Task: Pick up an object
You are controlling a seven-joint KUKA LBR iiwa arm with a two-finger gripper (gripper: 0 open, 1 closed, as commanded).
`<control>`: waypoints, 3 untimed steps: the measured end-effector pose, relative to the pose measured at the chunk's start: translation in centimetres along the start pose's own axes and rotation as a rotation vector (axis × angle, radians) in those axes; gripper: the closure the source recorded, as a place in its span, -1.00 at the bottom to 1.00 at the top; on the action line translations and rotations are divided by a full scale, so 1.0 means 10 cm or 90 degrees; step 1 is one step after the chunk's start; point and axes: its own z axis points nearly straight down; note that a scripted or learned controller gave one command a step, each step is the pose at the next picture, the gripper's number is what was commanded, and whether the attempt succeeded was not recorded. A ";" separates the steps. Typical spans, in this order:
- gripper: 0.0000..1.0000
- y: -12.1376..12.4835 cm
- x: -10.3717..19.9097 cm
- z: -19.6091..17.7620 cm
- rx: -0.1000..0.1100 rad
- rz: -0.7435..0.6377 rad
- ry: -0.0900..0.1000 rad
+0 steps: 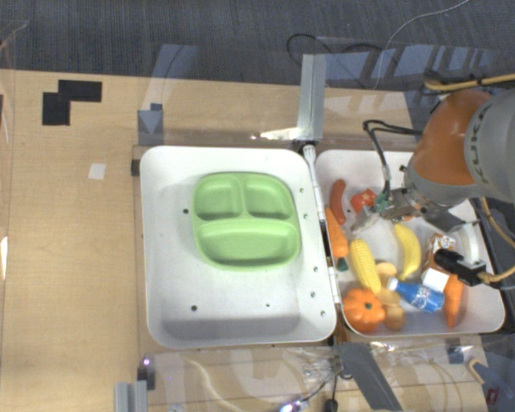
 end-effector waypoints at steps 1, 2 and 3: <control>-1.00 0.79 0.14 -0.96 0.005 0.077 0.003; -1.00 0.53 0.06 0.02 0.003 -0.018 0.002; 1.00 0.56 0.07 -0.10 -0.001 -0.021 0.002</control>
